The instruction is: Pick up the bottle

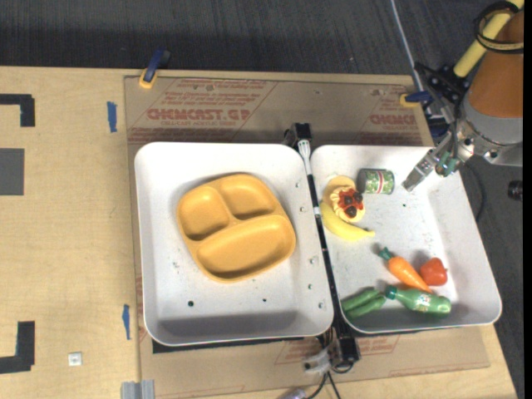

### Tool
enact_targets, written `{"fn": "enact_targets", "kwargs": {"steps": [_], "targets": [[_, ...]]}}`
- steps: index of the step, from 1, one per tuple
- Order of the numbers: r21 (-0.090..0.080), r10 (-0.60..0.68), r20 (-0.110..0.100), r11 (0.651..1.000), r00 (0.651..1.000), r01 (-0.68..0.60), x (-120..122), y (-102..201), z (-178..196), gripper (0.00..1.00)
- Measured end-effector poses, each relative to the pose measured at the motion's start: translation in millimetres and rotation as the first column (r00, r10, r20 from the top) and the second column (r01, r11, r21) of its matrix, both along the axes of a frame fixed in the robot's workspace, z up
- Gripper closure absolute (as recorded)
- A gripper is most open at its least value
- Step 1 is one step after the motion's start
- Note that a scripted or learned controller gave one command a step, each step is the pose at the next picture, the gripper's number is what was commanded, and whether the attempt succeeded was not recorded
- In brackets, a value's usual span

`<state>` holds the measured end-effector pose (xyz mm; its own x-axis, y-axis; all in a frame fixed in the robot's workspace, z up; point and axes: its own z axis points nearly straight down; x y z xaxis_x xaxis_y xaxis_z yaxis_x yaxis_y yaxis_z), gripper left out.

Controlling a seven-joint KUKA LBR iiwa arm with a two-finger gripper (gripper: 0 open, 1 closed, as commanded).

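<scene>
Claw (413,179) hangs over the upper part of the right bin (482,248), state not readable — cannot tell. Nothing seen in it. Green bottle (422,302) lies flat well below the claw, at the bin's near wall, touching a green pepper (363,301), the carrot (401,268) just above it. Nearest the claw is a small can (376,181) — risk: descent lands on the can. A crowded bottle may roll, or the neighbours get pinched.
</scene>
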<state>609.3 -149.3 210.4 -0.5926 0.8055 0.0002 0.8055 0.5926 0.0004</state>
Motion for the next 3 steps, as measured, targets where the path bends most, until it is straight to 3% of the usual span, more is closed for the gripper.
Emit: {"fn": "enact_targets", "kwargs": {"steps": [1, 2, 3], "targets": [[-0.004, 0.255, 0.006, 0.967, 0.967, -0.255, 25, -56, 31, 1.0], [-0.001, 0.334, 0.002, 0.942, 0.942, -0.334, 37, 39, -43, 1.0], [-0.005, 0.463, 0.004, 0.886, 0.886, -0.463, 7, -75, -32, 1.0]]}}
